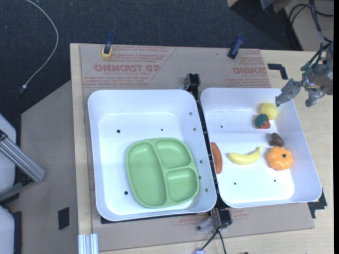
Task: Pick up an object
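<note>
The gripper (297, 91) hung open at the far right corner of the right bin (249, 194), its two fingers spread wide with nothing between them. One finger (285, 94) reached over the bin's rim; the other pointed off beyond the edge.

No object was yet picked, so the step in hand looked like choosing a target and coming down on it. Nearest, just below and inward of the gripper, sat a lemon (268, 110) with a small red-and-green fruit (262, 121) touching its near side. Because those two touched, closing on one risked nudging the other; a descent centred on the lemon, fingers straddling it across the line that avoided its neighbour, seemed the soundest try. Farther from the gripper lay a brown piece (275, 139) just beside a pumpkin (279, 159), then a banana (244, 156) lying flat, and farthest a carrot (216, 156) hard against the bin's inner wall, a poor pick since a finger would have little room there. The green tray (160, 172) rested in the left bin (106, 110), well away.

Only the wrist end of the arm showed, entering from the right and held high above the bin, apparently tilted rather than pointing straight down; how high could not be judged.
</note>
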{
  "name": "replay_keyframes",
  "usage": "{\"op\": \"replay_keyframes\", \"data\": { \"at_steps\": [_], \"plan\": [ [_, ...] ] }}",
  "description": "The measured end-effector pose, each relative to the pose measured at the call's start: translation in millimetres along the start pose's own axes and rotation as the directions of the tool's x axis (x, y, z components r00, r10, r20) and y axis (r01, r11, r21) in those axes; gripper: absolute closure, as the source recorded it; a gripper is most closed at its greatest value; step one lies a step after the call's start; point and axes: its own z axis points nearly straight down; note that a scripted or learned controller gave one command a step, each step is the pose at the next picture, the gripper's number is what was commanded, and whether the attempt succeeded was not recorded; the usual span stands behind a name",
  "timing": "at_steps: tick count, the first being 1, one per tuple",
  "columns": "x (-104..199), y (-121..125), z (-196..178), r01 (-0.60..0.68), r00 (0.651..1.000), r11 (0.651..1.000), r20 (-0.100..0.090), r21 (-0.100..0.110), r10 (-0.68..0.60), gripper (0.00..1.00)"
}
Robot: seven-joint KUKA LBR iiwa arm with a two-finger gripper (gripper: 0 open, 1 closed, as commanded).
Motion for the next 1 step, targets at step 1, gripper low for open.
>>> {"op": "replay_keyframes", "data": {
  "at_steps": [1],
  "plan": [
    [0.8,2.0,-7.7,0.004,1.0,1.0,0.003,-0.013,-0.004,0.0]
  ]
}}
